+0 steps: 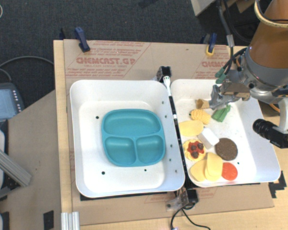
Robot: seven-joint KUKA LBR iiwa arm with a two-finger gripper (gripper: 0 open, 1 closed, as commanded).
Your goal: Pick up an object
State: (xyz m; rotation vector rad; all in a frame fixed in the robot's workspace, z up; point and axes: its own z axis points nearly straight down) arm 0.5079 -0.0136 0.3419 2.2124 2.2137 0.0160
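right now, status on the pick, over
Pincer low over right bin, beside green piece. Nothing seen gripped. Toy food clustered close; teal tray in left bin.

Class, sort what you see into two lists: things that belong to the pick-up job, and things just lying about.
Belongs to the job:
gripper
green piece
yellow corn
brown disc
red disc
white block
right bin

Just lying about:
teal tray
left bin
blue clamp

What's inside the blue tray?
The blue tray sits in the left bin. All three of its compartments show bare blue plastic, with nothing in them. Whatever lies under the tray is covered.
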